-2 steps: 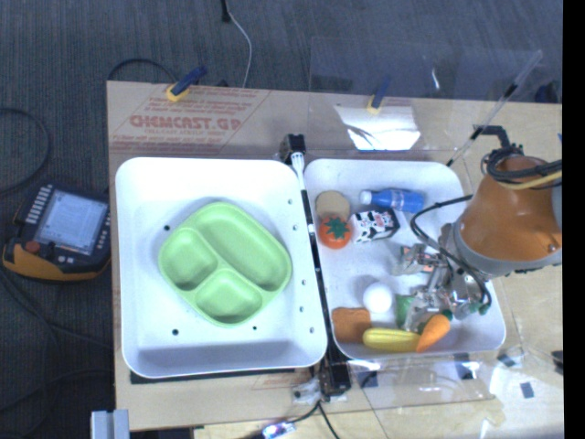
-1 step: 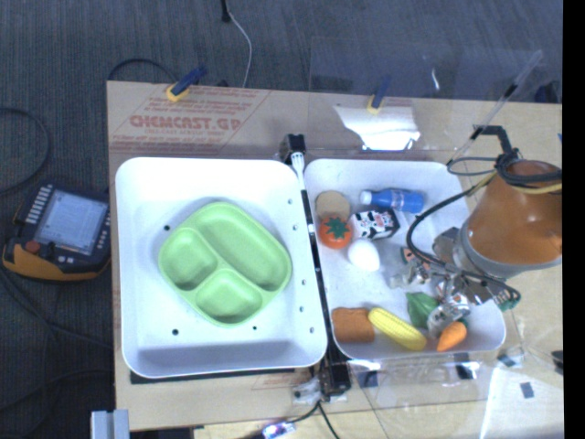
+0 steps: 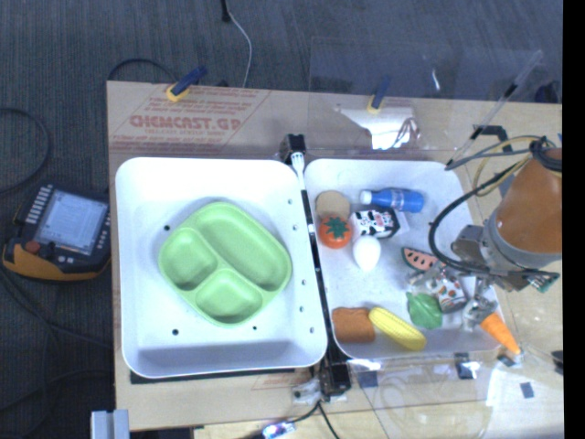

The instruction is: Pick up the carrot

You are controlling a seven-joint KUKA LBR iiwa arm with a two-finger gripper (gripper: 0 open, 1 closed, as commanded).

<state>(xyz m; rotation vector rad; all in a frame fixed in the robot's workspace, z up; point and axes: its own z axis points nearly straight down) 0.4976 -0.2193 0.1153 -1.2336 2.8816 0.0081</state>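
The carrot (image 3: 501, 331) is a small orange piece lying at a slant by the right wall of the right bin (image 3: 402, 167), near its front corner. My gripper (image 3: 460, 295) hangs low over the bin's right part, just left of and slightly behind the carrot, above a green toy (image 3: 423, 312). The grey wrist and the orange band (image 3: 535, 210) rise behind it and hide part of the bin's right side. Nothing orange shows at the gripper's tip.
The right bin also holds a blue bottle (image 3: 393, 199), a tomato (image 3: 335, 231), a white egg (image 3: 366, 253), a watermelon slice (image 3: 420, 259), yellow corn (image 3: 396, 328) and a brown bun (image 3: 352, 324). A green divided plate (image 3: 225, 262) lies in the left bin. Cables loop beside the arm.
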